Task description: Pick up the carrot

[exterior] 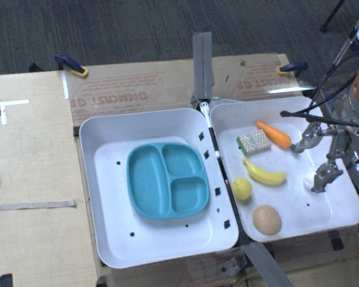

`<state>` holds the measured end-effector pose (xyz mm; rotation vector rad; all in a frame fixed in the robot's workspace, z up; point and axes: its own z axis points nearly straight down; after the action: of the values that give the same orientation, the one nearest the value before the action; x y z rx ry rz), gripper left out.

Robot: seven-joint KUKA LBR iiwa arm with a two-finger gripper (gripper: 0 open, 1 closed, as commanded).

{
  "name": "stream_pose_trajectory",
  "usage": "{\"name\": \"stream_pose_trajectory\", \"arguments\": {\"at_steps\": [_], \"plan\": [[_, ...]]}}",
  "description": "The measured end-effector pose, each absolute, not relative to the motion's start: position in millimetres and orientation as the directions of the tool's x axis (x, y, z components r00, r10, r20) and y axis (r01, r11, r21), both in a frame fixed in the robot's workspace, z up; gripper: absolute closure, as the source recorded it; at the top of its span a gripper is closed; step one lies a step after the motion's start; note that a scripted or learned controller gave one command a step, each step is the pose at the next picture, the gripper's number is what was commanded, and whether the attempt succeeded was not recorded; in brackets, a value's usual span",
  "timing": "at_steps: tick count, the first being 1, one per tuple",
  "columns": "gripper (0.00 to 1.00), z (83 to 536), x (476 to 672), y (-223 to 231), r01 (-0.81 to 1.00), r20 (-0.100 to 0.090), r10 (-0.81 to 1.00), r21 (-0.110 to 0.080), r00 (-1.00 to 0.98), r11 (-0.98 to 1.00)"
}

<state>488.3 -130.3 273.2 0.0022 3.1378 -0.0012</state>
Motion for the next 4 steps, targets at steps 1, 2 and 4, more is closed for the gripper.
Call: {"name": "stream_pose_trajectory", "arguments": {"at_steps": [1, 2, 4], "plan": [[0.00, 189, 547.4, -193, -0.051, -0.004, -0.051, -0.001, -0.999, 0.999], [0.00, 93, 578.6, -192, -0.088, -0.005, -0.088, -0.001, -0.996, 0.996], [1.00, 103, 659.2, -182, 0.005, -0.003, 0.005, -0.002, -1.000, 1.000]]}}
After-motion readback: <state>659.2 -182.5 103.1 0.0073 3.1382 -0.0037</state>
